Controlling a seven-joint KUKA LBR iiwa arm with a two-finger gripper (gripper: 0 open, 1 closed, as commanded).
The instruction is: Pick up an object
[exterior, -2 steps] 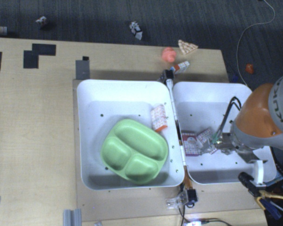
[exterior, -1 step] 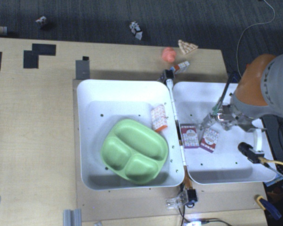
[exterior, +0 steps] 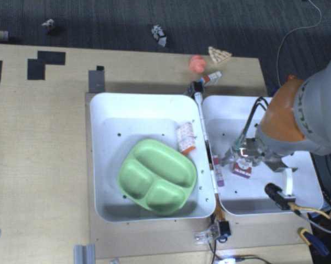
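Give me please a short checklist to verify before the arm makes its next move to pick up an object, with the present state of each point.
1. Gripper is over the right bin: ok.
2. A target lies near it, the red and white packet: ok.
3. Packet is between the fingers: cannot tell, the wrist hides them.
4. Fingers open or shut: cannot tell.
5. Green divided plate is away from the arm, in the left bin: ok.
6. Cable over the right bin is free of the gripper: cannot tell.
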